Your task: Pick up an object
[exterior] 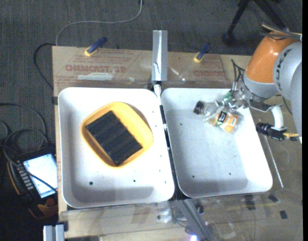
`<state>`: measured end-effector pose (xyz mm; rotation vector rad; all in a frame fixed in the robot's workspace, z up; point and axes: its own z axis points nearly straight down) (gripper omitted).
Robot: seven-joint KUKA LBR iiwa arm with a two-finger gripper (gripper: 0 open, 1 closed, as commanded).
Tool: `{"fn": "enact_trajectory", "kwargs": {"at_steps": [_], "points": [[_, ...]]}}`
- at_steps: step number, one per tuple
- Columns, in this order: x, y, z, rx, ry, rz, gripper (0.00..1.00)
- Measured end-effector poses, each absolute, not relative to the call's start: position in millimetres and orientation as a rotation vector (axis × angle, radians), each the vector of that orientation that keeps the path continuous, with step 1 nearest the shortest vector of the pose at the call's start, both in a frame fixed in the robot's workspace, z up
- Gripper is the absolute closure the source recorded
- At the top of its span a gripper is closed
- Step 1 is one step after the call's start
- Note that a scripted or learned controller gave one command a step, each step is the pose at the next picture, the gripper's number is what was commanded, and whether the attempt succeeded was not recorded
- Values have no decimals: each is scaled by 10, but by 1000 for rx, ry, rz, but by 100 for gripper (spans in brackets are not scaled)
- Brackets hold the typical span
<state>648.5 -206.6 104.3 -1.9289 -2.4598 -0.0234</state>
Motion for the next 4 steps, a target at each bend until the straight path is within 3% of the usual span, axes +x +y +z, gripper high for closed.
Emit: {"fn": "enact_trajectory", "kwargs": {"at_steps": [1, 2, 3, 4], "points": [[6498, -2053, 1025, -1826, -2545, -24, 0], [6666, -2207, 1633, -1781, -2587, -2, 0], [6666, -1524, 914, -1532, -2736, 10, 0], [6137, -1400, 911, -1498, -2779, -6, 0]]}}
